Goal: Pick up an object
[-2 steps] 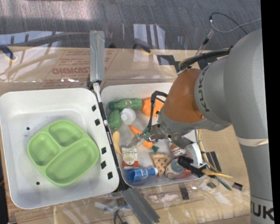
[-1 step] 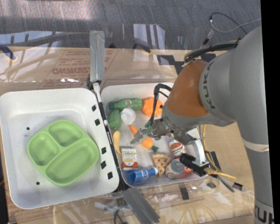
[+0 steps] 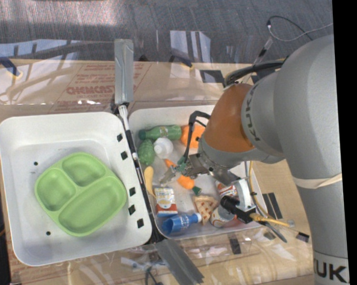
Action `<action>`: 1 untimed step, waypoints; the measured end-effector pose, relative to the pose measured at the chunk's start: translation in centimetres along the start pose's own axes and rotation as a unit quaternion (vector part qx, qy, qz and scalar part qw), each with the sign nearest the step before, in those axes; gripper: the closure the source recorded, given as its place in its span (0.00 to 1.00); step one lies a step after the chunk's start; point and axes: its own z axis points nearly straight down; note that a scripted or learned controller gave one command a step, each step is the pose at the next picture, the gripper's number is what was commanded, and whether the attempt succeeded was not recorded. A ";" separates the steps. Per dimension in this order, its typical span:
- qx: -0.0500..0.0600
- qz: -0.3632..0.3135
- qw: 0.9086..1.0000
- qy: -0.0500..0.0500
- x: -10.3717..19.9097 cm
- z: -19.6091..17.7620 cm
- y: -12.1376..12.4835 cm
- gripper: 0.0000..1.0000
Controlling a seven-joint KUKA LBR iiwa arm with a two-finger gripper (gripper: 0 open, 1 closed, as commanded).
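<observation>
My gripper (image 3: 182, 165) reaches down into the right bin (image 3: 142, 119), above the middle of its pile. Just below it lies a small orange carrot (image 3: 186, 182). A white round cap-like thing (image 3: 163, 147) sits to its upper left, beside a green bottle (image 3: 163, 132) and a dark green vegetable (image 3: 146, 152). An orange object (image 3: 192, 135) is partly hidden behind the wrist. Nothing is visibly held between the fingers.
Along the right bin's left wall lies a yellow banana (image 3: 149, 178). A small carton (image 3: 164, 199), a blue bottle (image 3: 178, 222), a pizza slice (image 3: 204, 203) and a can (image 3: 221, 216) crowd the near end. The left bin (image 3: 12, 140) holds a green divided plate (image 3: 80, 193).
</observation>
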 end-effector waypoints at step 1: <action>0.004 -0.002 1.000 0.001 0.1 -0.7 -0.2 1.00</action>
